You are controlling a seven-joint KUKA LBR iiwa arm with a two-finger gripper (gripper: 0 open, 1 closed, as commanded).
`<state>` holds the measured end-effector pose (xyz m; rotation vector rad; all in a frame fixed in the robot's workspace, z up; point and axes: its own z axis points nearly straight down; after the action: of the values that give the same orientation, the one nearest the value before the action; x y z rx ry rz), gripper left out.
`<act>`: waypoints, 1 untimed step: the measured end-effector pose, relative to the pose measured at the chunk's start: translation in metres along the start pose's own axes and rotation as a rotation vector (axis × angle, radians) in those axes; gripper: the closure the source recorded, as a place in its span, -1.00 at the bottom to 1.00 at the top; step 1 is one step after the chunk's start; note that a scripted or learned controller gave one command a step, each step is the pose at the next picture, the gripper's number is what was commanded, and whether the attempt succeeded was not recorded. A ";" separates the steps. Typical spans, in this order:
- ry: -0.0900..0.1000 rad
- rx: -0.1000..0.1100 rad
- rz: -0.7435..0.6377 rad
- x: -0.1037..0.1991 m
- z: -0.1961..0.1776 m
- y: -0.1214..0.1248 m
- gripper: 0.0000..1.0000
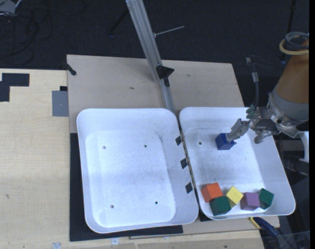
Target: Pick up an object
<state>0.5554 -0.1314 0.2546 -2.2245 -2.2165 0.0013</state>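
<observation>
In the right bin (282, 188), toward its far edge, the gripper (234, 137) is closing on a blue cube (224, 141), its fingers pinching the cube's top. Orange (211, 191), yellow (234, 195), purple (249, 200) and two green cubes (220, 205) are lying along the near edge.

The bench (209, 82) bears two white bins — left (90, 139), right (271, 162) — side by side.

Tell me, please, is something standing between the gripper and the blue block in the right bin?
Nothing visible does. The gripper is already right at the blue block, near the block's upper right side. The other blocks lie together at the near edge of the right bin, away from the approach.
</observation>
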 end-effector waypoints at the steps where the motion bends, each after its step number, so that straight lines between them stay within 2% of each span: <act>1: 0.001 0.009 -0.003 -0.033 0.129 0.026 -1.00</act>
<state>0.5807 -0.1640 0.1256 -2.2161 -2.2149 0.0096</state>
